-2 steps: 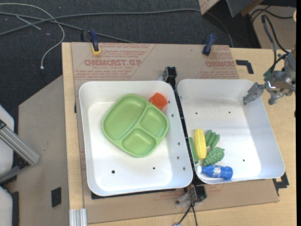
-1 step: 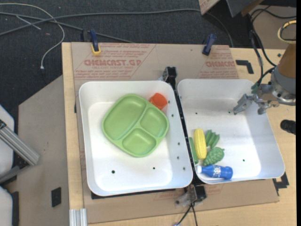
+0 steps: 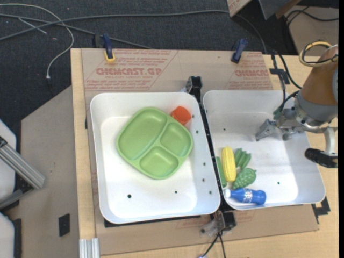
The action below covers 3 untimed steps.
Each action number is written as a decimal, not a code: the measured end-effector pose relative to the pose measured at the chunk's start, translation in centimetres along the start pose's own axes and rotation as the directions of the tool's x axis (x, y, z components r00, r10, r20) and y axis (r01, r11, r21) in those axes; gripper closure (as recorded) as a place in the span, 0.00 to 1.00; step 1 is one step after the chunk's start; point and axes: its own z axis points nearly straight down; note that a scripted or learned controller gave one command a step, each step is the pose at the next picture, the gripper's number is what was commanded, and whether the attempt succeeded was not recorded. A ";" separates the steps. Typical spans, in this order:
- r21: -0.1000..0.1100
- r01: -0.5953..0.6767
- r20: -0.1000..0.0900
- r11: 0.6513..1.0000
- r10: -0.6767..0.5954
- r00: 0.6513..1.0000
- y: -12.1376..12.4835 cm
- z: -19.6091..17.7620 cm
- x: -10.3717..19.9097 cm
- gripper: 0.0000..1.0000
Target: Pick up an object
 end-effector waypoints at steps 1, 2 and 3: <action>-0.009 -0.001 0.003 1.000 0.001 1.000 0.3 -1.6 -0.1 1.00; -0.015 0.000 0.006 1.000 0.001 1.000 0.1 -7.9 0.5 1.00; -0.015 -0.002 0.006 1.000 0.002 1.000 -0.4 -12.7 0.0 1.00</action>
